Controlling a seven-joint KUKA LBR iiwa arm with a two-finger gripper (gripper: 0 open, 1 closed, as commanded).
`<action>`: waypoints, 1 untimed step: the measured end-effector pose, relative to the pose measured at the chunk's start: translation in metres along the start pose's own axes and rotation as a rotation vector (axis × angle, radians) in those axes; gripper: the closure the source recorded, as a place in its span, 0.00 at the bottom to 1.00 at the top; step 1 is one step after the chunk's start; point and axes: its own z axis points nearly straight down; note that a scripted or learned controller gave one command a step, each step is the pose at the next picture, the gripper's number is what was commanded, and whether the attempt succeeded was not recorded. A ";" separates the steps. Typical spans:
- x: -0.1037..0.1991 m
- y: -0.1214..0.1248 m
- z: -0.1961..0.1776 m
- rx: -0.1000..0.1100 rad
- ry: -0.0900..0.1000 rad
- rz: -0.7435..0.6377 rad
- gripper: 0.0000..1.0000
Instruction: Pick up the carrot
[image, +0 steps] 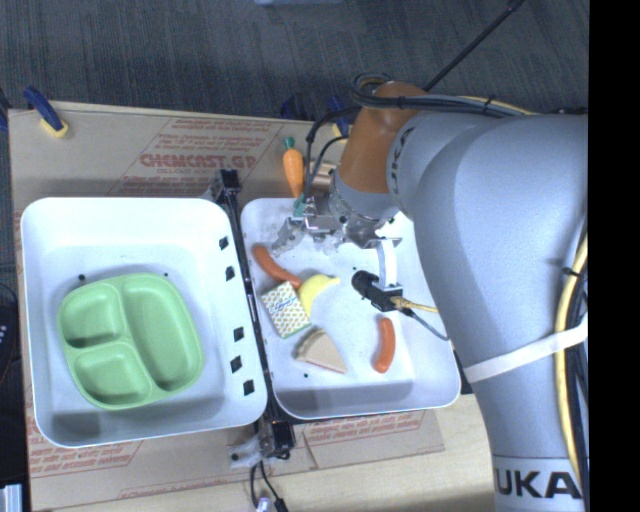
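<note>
Leftmost, the left bin (40, 300) carries a green divided plate (130, 340), well apart from the work. Right bin (430, 385) holds the toy food: a sausage (272, 266), a checked cracker block (286, 309), a lemon (318, 291), a sandwich wedge (322, 352) and a second sausage (384, 344). Carrot (292, 170) lies outside, on the cardboard just beyond that bin's far rim, green top away. Gripper (318, 226) hangs over the bin's far end, near the carrot but not on it; finger spread cannot be judged, nothing seen held. Judgement: grasp not yet made.
</note>
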 end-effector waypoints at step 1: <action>0.015 0.001 0.002 -0.001 0.001 0.137 0.00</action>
